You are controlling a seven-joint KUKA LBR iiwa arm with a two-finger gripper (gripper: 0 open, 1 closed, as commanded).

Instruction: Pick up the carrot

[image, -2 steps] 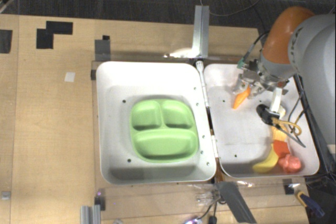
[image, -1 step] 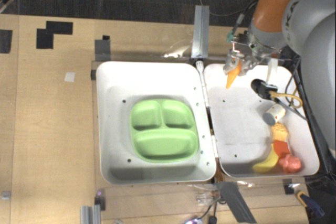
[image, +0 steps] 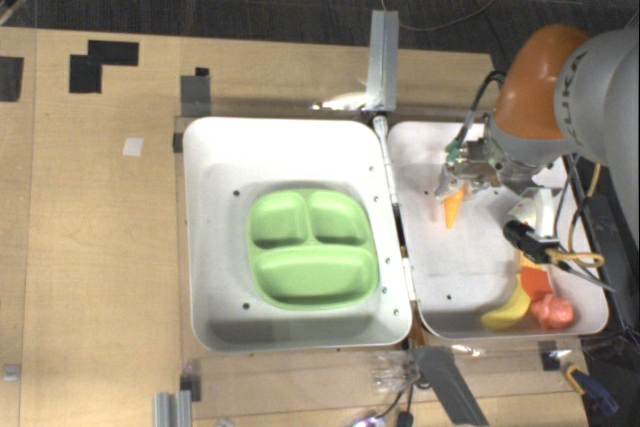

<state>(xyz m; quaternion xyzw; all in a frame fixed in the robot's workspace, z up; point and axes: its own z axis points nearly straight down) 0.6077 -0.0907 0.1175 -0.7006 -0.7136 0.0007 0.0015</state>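
Observation:
The carrot (image: 453, 208) is a small orange cone in the upper middle of the right bin (image: 432, 287), thick end up and tip pointing down. My gripper (image: 463, 183) reaches in from the right and sits directly over that thick end. Its fingers are shut on the top of the carrot, and the rest of the carrot hangs below them over the white bin floor.
A yellow banana (image: 507, 309), a pink-red fruit (image: 553, 312) and an orange-red piece (image: 536, 279) lie in the right bin's lower right corner. The left bin (image: 215, 215) holds a green divided plate (image: 311, 247). A raised divider (image: 393, 215) separates the bins.

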